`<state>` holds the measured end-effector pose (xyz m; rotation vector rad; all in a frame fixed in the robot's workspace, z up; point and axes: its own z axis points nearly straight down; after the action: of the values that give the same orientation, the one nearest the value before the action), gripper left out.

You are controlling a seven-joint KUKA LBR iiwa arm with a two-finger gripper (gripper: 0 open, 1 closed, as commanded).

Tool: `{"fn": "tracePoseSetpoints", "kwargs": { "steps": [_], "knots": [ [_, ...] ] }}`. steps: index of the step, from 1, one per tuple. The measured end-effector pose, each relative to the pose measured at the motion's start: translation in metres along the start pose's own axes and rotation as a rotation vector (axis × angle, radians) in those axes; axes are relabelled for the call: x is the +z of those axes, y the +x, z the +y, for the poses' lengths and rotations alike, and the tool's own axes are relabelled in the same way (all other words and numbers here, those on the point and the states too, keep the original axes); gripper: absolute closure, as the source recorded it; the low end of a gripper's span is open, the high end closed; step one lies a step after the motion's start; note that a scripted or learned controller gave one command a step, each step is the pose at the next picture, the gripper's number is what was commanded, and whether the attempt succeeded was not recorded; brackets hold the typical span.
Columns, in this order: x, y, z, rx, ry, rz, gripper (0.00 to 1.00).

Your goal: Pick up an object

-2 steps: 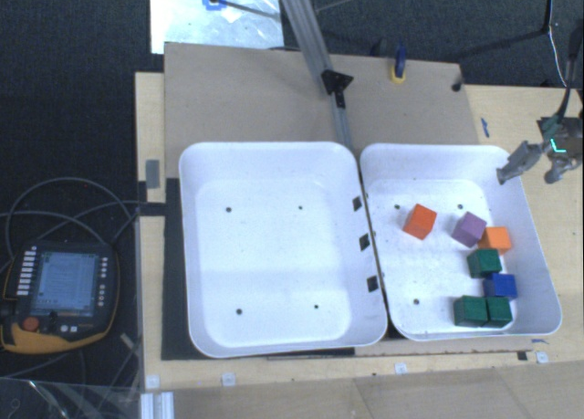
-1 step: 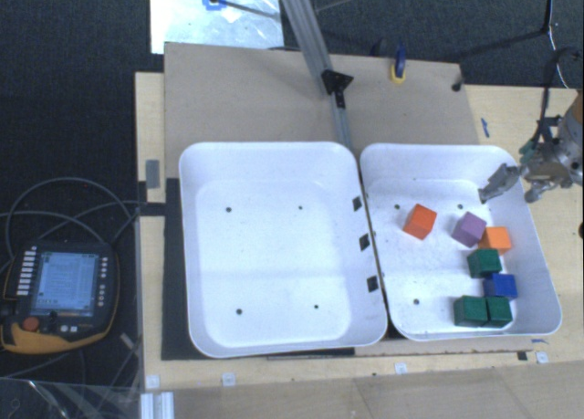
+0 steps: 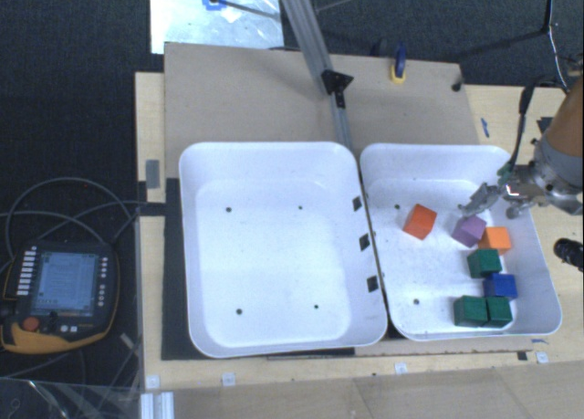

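The right bin (image 3: 429, 157) holds several small blocks. An orange block (image 3: 420, 222) lies alone near its middle. A purple block (image 3: 470, 230) sits to its right, beside a smaller orange block (image 3: 497, 238). Below them are a green block (image 3: 484, 263), a blue block (image 3: 500, 286) and two more green blocks (image 3: 483, 310) by the front right corner. My gripper (image 3: 490, 199) hangs just above and to the right of the purple block, fingers spread and nothing between them.
The left bin (image 3: 196, 225) stands beside the right one. A slanted metal pole (image 3: 306, 20) crosses the bench at the back. A teach pendant (image 3: 59, 297) lies on the floor at the left.
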<state>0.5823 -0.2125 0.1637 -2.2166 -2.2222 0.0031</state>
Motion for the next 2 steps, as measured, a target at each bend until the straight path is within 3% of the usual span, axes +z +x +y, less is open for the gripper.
{"fn": "tracePoseSetpoints", "kwargs": {
  "steps": [1, 2],
  "knots": [
    [0.042, 0.002, -0.002, 0.000, -0.003, -0.001, 0.00],
    [0.028, 0.002, 0.000, -0.002, -0.008, -0.002, 1.00]
  ]
}}
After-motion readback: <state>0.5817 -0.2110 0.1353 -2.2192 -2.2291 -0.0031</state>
